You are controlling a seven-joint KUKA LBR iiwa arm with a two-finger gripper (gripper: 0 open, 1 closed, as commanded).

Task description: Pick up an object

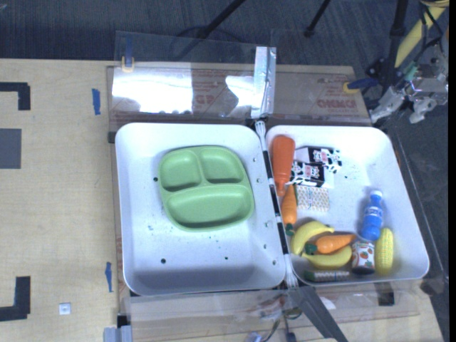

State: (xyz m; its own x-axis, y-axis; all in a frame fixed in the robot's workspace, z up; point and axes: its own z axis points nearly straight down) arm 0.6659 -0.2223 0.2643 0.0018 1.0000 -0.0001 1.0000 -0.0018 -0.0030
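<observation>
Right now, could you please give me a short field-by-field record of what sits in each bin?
left bin: green divided plate, lying flat near the middle
right bin: toy food and small packs
left wall of right bin: orange carrot-like piece
rear middle: black-and-white carton, lying flat
right side: blue bottle, with corn cob just in front of it
front: banana with small carrot lying on it
claw: outside the bins, beyond the right bin's far right corner

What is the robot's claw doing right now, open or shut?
Gripper: cannot be told; it sits blurred beyond the right white bin, over the floor.
</observation>
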